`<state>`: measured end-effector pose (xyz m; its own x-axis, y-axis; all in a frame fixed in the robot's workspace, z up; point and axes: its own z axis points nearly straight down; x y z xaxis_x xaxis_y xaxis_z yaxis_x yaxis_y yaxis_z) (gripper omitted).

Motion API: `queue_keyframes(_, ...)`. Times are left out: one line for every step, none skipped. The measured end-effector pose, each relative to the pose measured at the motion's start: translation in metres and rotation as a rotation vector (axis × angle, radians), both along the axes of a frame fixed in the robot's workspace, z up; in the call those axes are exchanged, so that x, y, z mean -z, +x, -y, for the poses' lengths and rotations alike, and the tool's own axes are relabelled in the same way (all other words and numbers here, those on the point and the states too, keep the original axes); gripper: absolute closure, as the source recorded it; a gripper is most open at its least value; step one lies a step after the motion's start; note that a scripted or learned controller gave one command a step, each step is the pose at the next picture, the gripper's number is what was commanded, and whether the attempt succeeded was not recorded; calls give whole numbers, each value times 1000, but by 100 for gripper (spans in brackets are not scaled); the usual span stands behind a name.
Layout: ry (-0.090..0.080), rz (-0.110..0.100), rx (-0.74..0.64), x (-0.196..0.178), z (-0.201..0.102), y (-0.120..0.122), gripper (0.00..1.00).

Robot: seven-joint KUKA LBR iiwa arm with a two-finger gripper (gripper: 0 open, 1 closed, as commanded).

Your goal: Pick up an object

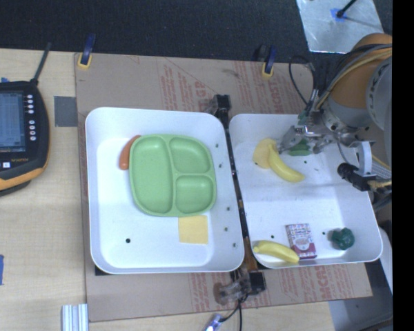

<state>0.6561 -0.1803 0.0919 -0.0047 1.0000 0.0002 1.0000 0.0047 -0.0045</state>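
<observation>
Bottom banana point(276, 252) lies beside box point(300, 241); I see gripper point(302, 143) just beside upper banana point(281, 163), can't tell its state.

No legible text: faint red print on the cardboard sheet point(193, 81) and small red packet point(300, 241), both unreadable

Claw point(300, 145) sits low in right bin point(345, 216), just beside a banana point(281, 164). Left bin point(107, 205) holds a green divided plate point(172, 174).
</observation>
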Motion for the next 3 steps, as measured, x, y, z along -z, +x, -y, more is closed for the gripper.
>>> queue_keyframes(0,3,2,-1,32,0,0)
queue_keyframes(0,0,0,0,2,0,0)
queue_keyframes(-1,3,3,-1,26,0,0)
